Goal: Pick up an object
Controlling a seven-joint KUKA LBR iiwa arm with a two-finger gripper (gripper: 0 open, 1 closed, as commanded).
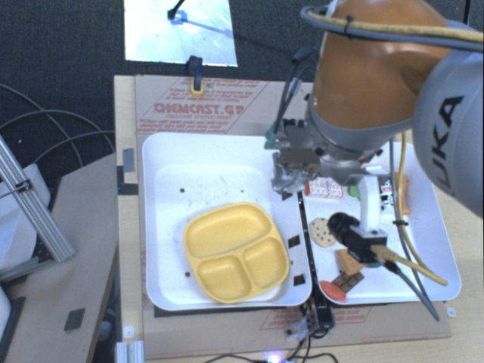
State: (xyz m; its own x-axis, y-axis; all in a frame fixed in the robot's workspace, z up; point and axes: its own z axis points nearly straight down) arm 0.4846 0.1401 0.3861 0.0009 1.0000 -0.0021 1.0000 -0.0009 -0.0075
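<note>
My gripper (pixel 288 178) hangs under the big orange-banded wrist, over the divider between the two white bins, just above the far right corner of a yellow divided tray (pixel 236 251). That tray lies in the left bin (pixel 162 203). In the right bin (pixel 442 255), close to the gripper's right, is a red-and-white patterned packet (pixel 326 189). A round chip cookie (pixel 322 233) lies below it. The wrist hides the back of the right bin.
Nearer the front of the right bin lie an orange-brown block (pixel 349 261), a dark brown piece (pixel 350 280) and a red-orange disc (pixel 333 290). A white bottle-like thing (pixel 370 203) and an orange stick (pixel 404 193) sit further right. Cardboard backs the bins.
</note>
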